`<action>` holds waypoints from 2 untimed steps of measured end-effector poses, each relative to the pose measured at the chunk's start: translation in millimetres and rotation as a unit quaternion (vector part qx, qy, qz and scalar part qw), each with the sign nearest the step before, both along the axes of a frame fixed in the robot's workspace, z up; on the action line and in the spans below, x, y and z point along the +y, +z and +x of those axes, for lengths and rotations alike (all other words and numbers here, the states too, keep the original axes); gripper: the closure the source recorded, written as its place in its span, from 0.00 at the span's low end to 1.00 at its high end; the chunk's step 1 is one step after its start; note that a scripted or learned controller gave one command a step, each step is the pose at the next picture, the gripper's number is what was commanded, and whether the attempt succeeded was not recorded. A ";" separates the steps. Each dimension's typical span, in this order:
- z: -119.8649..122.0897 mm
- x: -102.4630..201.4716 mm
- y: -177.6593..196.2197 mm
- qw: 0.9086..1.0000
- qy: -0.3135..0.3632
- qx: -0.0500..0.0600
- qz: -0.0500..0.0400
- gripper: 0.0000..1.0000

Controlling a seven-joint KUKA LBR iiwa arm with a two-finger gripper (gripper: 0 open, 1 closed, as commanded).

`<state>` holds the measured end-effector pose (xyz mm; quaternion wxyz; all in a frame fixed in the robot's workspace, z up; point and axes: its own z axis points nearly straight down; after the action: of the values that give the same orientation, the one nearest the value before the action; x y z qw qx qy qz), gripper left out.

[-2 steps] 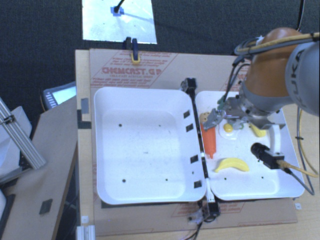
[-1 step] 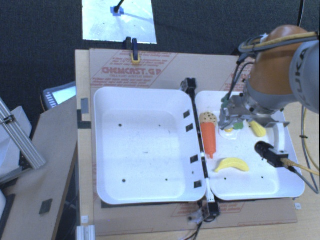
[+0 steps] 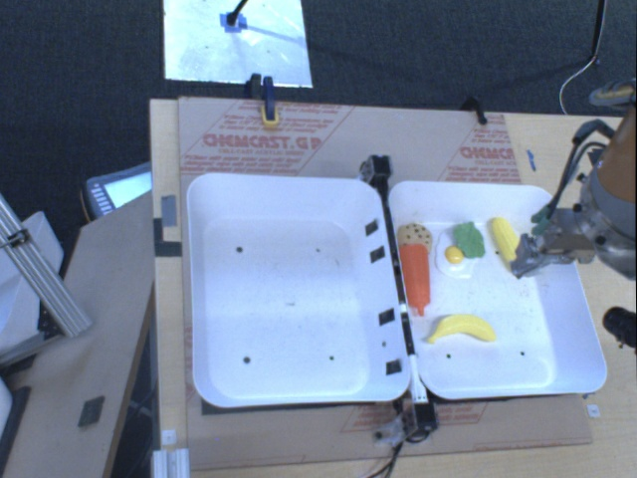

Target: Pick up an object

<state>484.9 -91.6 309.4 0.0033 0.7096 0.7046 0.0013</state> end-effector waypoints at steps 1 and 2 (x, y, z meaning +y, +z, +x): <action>2.8 85.1 72.9 1.000 0.010 -0.002 0.002 1.00; 2.2 166.5 142.6 1.000 0.010 -0.002 0.003 1.00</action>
<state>487.1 74.8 452.0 0.0023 0.7028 0.7114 0.0044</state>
